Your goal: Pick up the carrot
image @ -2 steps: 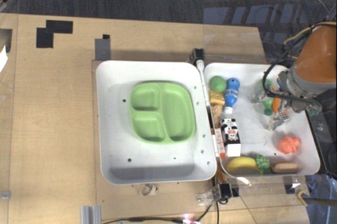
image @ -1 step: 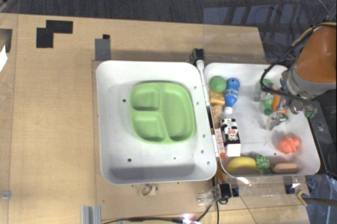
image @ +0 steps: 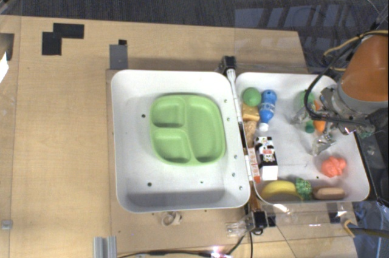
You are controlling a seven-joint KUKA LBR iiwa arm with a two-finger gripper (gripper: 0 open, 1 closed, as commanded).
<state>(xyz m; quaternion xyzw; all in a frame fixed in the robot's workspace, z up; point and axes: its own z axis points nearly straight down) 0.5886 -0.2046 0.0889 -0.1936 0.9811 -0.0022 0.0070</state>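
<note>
The grey arm's 2-finger metal gripper [image: 322,142] hangs over the right shallow white plastic bin [image: 292,84], toward its 3 o'clock side. A small orange carrot with a green top [image: 315,125] sits tight against the gripper at its 11 o'clock; whether the fingers are closed around it or merely beside it, I cannot tell. A pink-orange lumpy toy [image: 333,166] lies at the gripper's 5 o'clock. A yellow plastic banana [image: 278,189] rests along the bin's 6 o'clock wall. The left bin [image: 130,190] holds a green 3-compartment plate [image: 185,129].
</note>
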